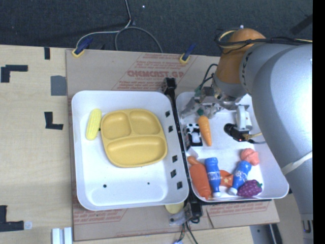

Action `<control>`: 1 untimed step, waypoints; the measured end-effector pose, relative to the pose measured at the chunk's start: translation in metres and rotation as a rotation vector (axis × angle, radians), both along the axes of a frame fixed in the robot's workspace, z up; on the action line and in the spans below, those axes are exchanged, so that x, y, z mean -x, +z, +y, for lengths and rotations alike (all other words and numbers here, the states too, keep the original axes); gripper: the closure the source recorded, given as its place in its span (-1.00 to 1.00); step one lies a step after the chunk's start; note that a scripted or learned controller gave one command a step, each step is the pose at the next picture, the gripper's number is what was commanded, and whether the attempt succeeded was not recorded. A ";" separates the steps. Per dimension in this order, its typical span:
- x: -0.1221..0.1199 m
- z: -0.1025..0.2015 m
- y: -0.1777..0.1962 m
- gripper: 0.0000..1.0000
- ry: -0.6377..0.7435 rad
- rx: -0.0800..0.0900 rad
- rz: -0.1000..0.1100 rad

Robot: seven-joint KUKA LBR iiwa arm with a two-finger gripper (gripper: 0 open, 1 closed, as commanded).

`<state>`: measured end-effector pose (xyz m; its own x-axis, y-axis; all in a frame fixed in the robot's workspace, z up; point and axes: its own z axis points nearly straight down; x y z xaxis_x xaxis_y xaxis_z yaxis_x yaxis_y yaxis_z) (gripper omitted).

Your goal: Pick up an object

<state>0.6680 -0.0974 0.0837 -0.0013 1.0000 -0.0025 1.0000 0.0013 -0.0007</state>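
Carrot (pixel 204 129) near right bin's (pixel 277 179) upper wall

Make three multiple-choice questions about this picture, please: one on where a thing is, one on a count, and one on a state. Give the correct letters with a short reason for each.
1. Where does the corn cob lie?
A. In the left bin, beside the yellow plate
B. In the right bin, among the bottles
C. On the cardboard outside the bins

2. How many blue bottles are in the right bin?
A. None
B. Two
C. Five

3. What is the state of the carrot below the claw?
A. Standing inside the yellow plate
B. In the right bin, its top end up at the claw
C. Lying on the dark floor

Answers: 1 A, the cob lies left of the plate in the left bin. 2 B, two bottles lie near the bin's front. 3 B, its green end is at the claw.
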 end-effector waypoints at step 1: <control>-0.001 -0.001 0.012 1.00 0.001 0.002 -0.003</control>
<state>0.6689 -0.0979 0.0955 -0.0021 1.0000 -0.0044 1.0000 0.0021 0.0025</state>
